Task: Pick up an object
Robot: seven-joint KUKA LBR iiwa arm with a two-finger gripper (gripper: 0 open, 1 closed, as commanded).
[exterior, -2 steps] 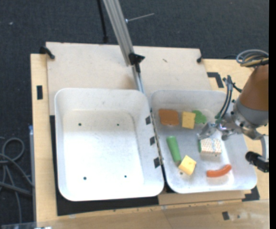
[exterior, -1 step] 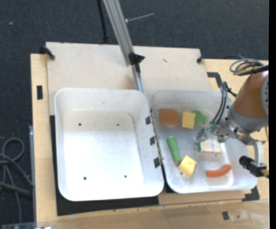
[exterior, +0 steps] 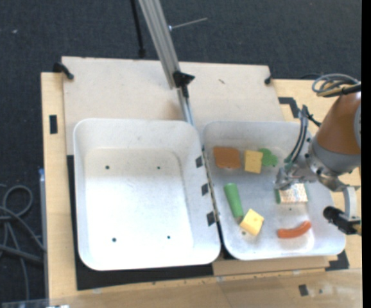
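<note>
While the pincer (exterior: 289, 179) is hovering with fingers I cannot tell apart or together, the small speckled block (exterior: 293, 195) (probably light and stiff) is sitting just below it, inviting a grip across its flat sides.

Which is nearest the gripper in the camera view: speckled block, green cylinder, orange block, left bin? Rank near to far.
From the gripper:
1. Speckled block, right below it in the right bin.
2. Green cylinder, to its left, mid right bin.
3. Orange block, farther left and up, near the right bin's top-left corner.
4. Left bin, across the divide, farthest.
</note>
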